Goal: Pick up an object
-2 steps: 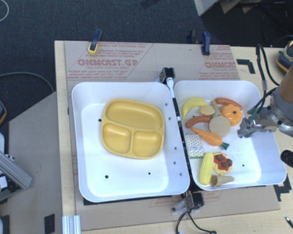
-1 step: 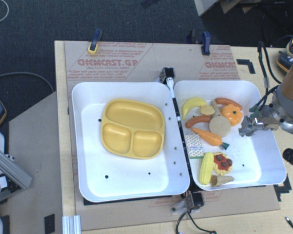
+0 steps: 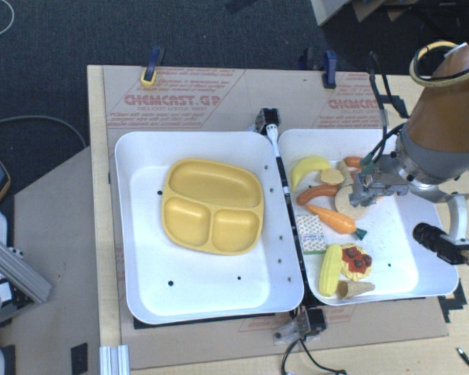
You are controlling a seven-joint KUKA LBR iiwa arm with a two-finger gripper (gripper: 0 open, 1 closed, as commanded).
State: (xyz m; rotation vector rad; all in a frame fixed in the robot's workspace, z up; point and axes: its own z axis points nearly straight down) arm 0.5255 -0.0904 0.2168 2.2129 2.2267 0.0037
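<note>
The gripper [image 3: 367, 191] hangs low over the upper middle of the right bin [image 3: 422, 280], at the end of the grey arm [image 3: 442, 123] that reaches in from the right with its orange section above the wrist. Its dark metal tip sits directly over a pale round slice of toy food [image 3: 345, 202], and from this slanted view it is not possible to tell whether the tip touches that piece or how wide the gripper stands. Nothing can be made out as being held.

The toy foods crowd the left half of the right bin. A yellow banana [image 3: 309, 168] lies near the upper left corner, with a reddish sausage [image 3: 318, 194] just below it. An orange carrot [image 3: 333, 219] with a green end lies at a slant just under the gripper. Near the front edge an ear of yellow corn [image 3: 329, 269] stands beside a slice of pizza [image 3: 355, 262] with red topping. A small patterned card [image 3: 311, 232] lies flat against the bin's left wall.

The left bin [image 3: 141, 280] carries a yellow divided plate [image 3: 213, 205] with three compartments, set a little above its centre.
</note>
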